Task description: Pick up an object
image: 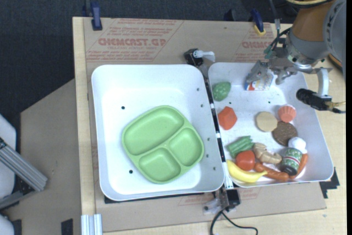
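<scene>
Nearest the camera, toy food crowds the front of the right bin: a banana, a tomato, green beans and a brown cookie, all touching or just beside one another. An orange piece and a green piece lie by the left wall, with bare floor between them and the cluster. The left bin holds a green divided plate. At the far wall the gripper sits low over a small red-and-white object; whether it is open or closed I cannot tell.
</scene>
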Motion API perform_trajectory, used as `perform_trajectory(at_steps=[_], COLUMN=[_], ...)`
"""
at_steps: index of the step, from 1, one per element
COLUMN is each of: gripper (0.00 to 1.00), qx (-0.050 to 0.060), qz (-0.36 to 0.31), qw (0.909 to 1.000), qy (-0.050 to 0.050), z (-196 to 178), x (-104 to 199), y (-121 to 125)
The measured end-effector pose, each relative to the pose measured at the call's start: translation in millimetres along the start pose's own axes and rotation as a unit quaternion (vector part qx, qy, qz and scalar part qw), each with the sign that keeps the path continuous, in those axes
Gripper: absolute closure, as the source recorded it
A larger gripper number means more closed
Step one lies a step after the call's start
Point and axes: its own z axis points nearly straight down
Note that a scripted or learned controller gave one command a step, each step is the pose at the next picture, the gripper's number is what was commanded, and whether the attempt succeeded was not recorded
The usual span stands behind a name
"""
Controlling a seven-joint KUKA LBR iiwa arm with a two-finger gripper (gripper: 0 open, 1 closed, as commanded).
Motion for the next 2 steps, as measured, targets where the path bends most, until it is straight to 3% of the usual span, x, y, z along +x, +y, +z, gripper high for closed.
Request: perform_trajectory(at_steps=[1, 2], gripper=[0.0, 0.0], qx=[-0.006, 0.001], qz=[0.003, 0.003], qw=[1.0, 1.0], qy=[-0.003, -0.001], z=[-54.8, -0.7], x=[-32.7, -51.0], y=[-23.8, -69.1])
